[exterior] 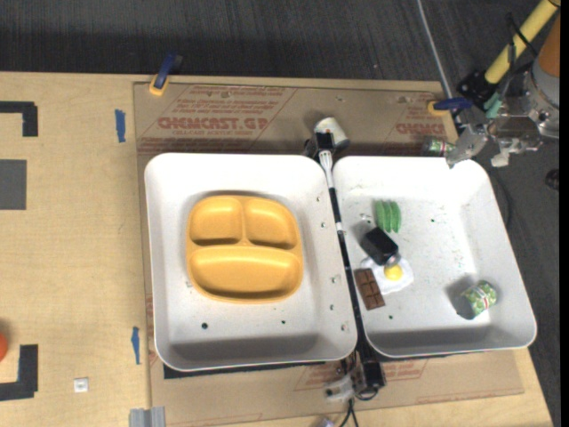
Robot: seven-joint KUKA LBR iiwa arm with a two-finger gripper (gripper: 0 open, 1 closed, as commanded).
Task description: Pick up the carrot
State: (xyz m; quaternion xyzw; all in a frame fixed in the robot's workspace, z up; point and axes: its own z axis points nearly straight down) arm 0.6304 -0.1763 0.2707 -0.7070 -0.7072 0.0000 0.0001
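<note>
While the arm reaches in from the right, its gripper (480,140) hangs over the far right corner of the right bin (507,238), near the rim and well apart from everything lying inside. Whether it is open or closed cannot be told from this slant, and nothing shows in its grasp.

Inside the right bin, close to the left wall, a green ridged piece (388,215) lies just beyond a black block (380,244). The block touches a yellow-and-white piece (396,274), with a brown bar (369,288) just beside that. A green can (477,299) lies apart, near the right wall.

The left bin (169,265) holds a yellow divided plate (244,247).

Which thing is the carrot cannot be told; an orange-red shape (3,347), cut by the left edge, sits on the bench (71,194), well apart from both bins.
</note>
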